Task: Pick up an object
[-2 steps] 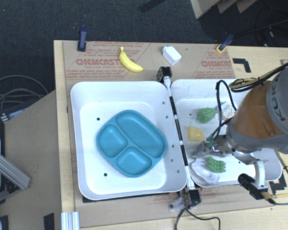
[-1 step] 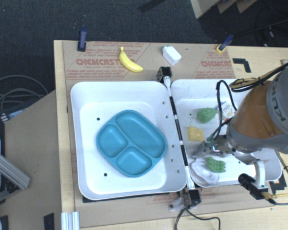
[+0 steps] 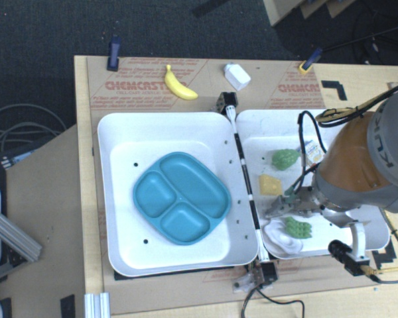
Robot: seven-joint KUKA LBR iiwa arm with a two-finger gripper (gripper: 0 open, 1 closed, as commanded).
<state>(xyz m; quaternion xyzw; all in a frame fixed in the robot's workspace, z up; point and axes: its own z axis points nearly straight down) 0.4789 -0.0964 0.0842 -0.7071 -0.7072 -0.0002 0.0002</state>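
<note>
Our tool (image 3: 282, 209) hangs beside the green toy (image 3: 297, 228); its opening we cannot tell, so it may miss.

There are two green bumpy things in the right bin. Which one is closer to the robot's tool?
The lower green piece, beside the white object, is right by the tool. The other green piece sits farther up the bin, above the yellow block.

A: What sits on the bench (image 3: 146, 85)?

B: 2 white bins, the left bin (image 3: 119, 177) touching the right bin (image 3: 265, 128).

A: Anything loose?

B: 1 banana (image 3: 179, 85) and 1 white block (image 3: 237, 76) near the back edge, behind the bins.
</note>
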